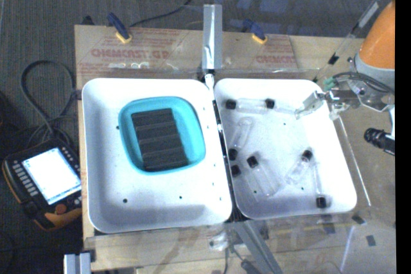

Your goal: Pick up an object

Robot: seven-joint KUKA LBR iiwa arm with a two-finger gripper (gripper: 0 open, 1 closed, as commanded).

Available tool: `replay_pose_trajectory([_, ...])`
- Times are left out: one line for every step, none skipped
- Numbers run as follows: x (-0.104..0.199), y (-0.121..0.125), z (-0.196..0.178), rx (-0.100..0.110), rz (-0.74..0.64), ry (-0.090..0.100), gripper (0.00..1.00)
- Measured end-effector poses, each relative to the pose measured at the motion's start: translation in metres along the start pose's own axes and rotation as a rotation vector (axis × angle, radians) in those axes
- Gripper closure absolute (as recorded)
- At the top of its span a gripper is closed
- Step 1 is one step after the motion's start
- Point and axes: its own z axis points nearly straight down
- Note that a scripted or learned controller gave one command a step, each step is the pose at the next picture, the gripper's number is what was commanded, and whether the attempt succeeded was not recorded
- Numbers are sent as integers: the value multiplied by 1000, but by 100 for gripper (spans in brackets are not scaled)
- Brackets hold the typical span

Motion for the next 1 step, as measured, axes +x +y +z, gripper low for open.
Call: replay_pose_trajectory([43,14,89,2,-166,3,0])
